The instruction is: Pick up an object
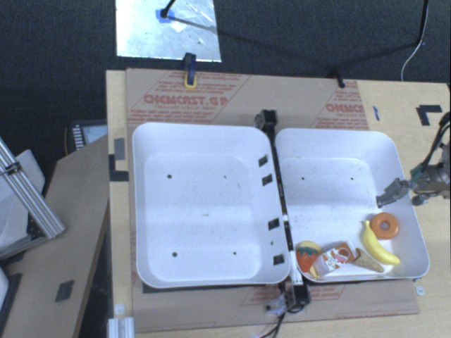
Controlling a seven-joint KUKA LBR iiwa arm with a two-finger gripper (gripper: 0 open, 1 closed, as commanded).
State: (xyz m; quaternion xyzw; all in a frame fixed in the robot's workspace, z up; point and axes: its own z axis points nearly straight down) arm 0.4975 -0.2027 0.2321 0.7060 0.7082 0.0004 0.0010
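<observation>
Notice your pincer (387,194) at the right bin's (331,146) edge — whether it's clenched, you cannot tell — just above the donut (385,224) and banana (377,245), heaped in that near corner.

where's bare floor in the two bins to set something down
The left bin has bare floor wall to wall. In the right bin, the back and middle are bare. Its front right corner is crowded: banana, orange ring, snack packet, orange fruit, with the hand near.

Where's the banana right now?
In the camera view the banana lies in the right bin, near its front right corner, just below the orange ring and right of the small packet.
</observation>
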